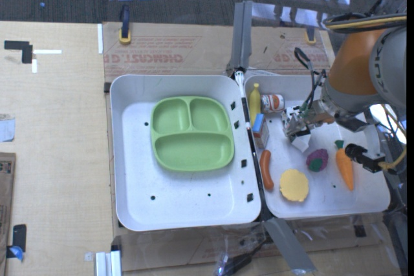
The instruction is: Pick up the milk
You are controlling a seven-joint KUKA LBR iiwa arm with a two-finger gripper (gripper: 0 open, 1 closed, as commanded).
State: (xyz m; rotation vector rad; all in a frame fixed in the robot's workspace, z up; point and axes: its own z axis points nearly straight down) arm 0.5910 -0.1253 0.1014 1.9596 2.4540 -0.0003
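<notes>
Right bin [323,202] is crowded. Along its left wall stand a yellow bottle [255,99] and a blue box [259,128], with a hot dog [266,169] below them. A can [274,102] lies on its side just beside the bottle. In the front half are a yellow disc [294,185], a purple item [317,159] and a carrot [345,166]. The carrot is near the right wall, tip toward the front.

Free floor in that bin is a strip between the box and the gripper [299,128], plus the front right corner. Left bin [136,191] holds a green plate [193,134] at centre, with bare floor all round it.

Milk [301,143] is a small white piece mid right bin. It sits at the gripper's lower edge, between the box and the purple item and apart from both. Most of it is hidden under the gripper. The visible part is a wedge pointing down-right toward the purple item. Long axis can't be told.

Arm [362,68] comes in from the right over the back right of the bin. The gripper sits low over the milk. Contact is unclear, and whether the grip is open or closed can't be told from this angle. Nothing seen lifted.
</notes>
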